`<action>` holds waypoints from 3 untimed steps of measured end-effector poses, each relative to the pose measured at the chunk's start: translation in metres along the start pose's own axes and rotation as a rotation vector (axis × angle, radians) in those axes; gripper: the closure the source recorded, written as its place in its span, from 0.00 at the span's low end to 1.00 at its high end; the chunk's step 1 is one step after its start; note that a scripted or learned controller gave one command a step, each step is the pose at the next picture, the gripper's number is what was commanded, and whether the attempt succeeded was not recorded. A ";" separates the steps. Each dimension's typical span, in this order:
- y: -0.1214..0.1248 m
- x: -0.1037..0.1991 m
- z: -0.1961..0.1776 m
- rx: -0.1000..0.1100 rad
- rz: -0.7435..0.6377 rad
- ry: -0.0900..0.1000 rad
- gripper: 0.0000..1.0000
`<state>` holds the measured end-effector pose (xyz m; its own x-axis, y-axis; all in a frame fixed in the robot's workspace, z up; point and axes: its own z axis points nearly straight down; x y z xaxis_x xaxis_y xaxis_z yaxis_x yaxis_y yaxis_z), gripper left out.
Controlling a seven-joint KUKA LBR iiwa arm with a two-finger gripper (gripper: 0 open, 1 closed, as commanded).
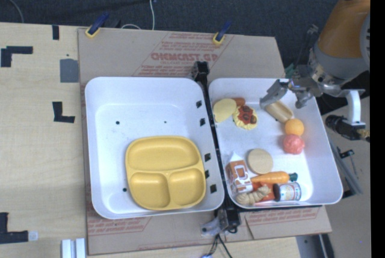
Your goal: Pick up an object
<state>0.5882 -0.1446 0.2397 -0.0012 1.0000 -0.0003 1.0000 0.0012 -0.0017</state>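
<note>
Nearest the camera, my gripper hangs over the right bin's far corner, fingers spread and holding nothing, just above a tan roll — my likeliest pick. Beyond lie an orange ball, a pink ball and a carrot.

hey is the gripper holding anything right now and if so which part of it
Nothing is held. The gripper hangs open over the far side of the right bin, one finger just above the tan bread roll, with no object between its fingers.
</note>
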 end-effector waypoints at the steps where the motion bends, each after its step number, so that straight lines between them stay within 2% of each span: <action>1: 0.047 0.030 0.065 -0.001 -0.003 0.000 0.00; 2: 0.065 0.039 0.139 -0.008 0.001 -0.004 0.00; 3: 0.068 0.006 0.152 0.000 0.000 0.000 0.00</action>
<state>0.6559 -0.1380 0.0874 -0.0014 1.0000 -0.0007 1.0000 0.0014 -0.0014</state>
